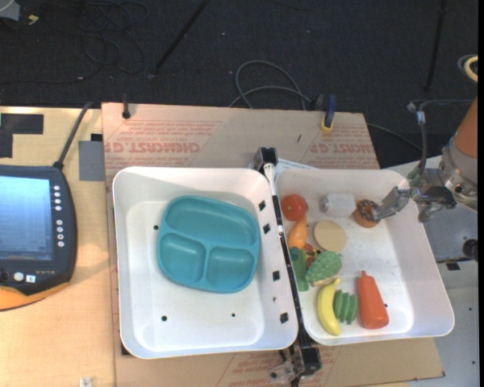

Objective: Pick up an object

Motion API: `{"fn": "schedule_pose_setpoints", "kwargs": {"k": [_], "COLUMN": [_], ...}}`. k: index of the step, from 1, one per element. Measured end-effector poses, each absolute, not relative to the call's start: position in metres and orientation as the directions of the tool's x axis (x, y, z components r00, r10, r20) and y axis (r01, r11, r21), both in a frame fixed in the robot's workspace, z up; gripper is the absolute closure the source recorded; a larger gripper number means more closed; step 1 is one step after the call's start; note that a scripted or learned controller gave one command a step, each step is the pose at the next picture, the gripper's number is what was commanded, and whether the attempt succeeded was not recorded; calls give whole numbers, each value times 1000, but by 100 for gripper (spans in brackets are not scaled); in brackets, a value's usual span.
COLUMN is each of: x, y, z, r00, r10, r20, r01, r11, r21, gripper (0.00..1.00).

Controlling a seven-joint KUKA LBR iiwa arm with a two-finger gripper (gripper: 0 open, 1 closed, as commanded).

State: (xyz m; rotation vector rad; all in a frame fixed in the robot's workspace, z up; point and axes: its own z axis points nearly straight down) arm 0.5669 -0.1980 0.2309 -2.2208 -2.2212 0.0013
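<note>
At the far right corner of the right bin (436,285): a small brown piece (366,214), roundish and dark, too small to read a long axis or heading. Touching it or just beside it on its right: the tool (385,205), reaching in low over the bin's rim from the right, slanting down toward the left. Cannot tell how wide the tool stands, nor whether it grips the brown piece. Left of the brown piece, a grey block (337,204); further left, a tomato (294,206). Nearer the camera, a tan disc (329,235) and an orange carrot (298,234), long axis running near to far along the divider. Below these, green broccoli (324,264). At the near end, well apart from the tool: a banana (328,309), green pods (346,306) and a red bottle (372,301), all three lengthwise near to far, bottle's narrow tip pointing away from the camera. In the left bin (123,216), a teal tray (210,243), flat, three compartments up. On the desk (93,313) at far left, a tablet (20,228).
</note>
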Motion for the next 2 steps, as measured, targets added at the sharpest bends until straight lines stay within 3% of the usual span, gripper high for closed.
{"fn": "schedule_pose_setpoints", "kwargs": {"k": [1, 2], "x": [643, 652], "y": [-203, -209], "z": [110, 99], "r00": [-1, -5], "r10": [1000, 1000], "r20": [-7, 5], "r01": [1000, 1000], "r11": [1, 5], "r21": [19, 15], "gripper": [0, 0]}}
